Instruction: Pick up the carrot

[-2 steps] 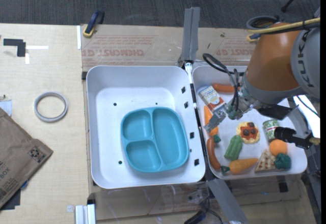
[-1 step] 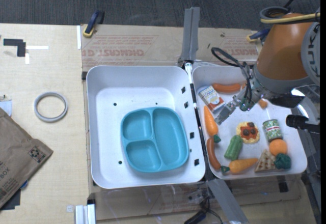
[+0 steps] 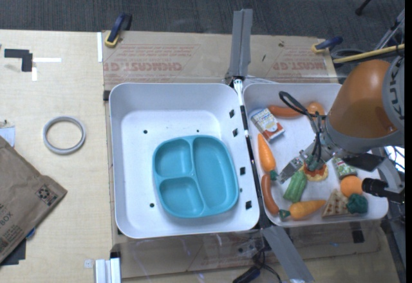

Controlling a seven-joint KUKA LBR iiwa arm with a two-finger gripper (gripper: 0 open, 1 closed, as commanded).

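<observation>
Two orange carrot-like toys lie in the right bin (image 3: 252,96). One carrot (image 3: 266,153) lies lengthwise along the bin's left wall, with a green tip at its near end. The other carrot (image 3: 308,209) lies along the front wall with green leaves at its left end. My gripper (image 3: 308,164) hangs over the middle of the bin, just above a green vegetable (image 3: 296,185) and a small red and yellow piece (image 3: 316,173). It is to the right of the first carrot and behind the second, touching neither as far as I can see. The arm's orange band (image 3: 364,105) hides the bin's right part.
The right bin also holds a small carton (image 3: 267,123), a sausage (image 3: 285,111) at the back, a red hot dog (image 3: 269,194), an orange (image 3: 351,185), broccoli (image 3: 358,204) and a wedge-shaped piece (image 3: 333,204). The left bin (image 3: 129,146) holds a blue divided plate (image 3: 195,175). A tape ring (image 3: 64,134) lies far left.
</observation>
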